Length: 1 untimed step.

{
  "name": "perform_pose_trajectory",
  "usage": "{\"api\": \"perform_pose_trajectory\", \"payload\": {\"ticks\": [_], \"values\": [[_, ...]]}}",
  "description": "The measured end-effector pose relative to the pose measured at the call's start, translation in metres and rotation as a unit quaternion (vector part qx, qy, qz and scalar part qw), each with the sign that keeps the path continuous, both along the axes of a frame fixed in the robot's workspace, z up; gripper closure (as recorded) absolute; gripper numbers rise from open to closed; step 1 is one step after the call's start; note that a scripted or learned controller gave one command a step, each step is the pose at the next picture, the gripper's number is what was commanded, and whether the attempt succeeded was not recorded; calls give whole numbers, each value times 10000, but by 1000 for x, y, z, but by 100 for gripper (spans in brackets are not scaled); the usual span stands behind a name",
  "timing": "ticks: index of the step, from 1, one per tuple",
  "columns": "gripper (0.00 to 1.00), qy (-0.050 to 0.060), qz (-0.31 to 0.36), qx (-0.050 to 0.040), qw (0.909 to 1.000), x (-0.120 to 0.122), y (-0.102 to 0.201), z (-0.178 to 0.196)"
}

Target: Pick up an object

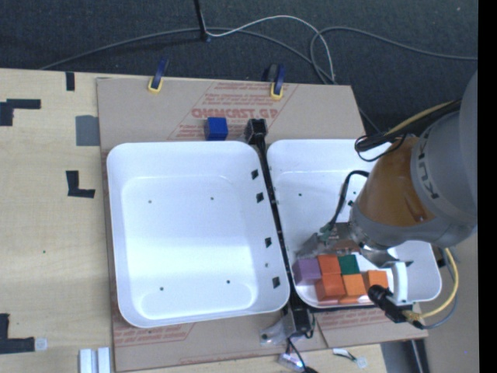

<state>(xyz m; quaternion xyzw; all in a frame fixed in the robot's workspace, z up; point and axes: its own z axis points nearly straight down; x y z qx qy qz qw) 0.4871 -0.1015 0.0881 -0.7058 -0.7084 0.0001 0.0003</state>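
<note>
Several small blocks, purple (308,269), orange (332,280) and green (349,264), cluster directly beneath the gripper (339,245), whose finger state I cannot tell; descending squarely onto one block, clear of neighbours, seems advisable.

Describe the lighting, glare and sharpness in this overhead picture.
Camera view: even, soft light; the left shallow white plastic bin is washed pale, its floor nearly featureless; faint shadows along the bin walls; the grey and orange robot arm looks slightly soft; the small coloured blocks stay distinguishable but low in detail.
</note>
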Motion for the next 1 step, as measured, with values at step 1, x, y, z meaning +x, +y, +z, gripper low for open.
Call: {"api": "perform_pose_trajectory", "payload": {"ticks": [1], "values": [[0,-11,-17,-2,10000,1,-17,1]]}}
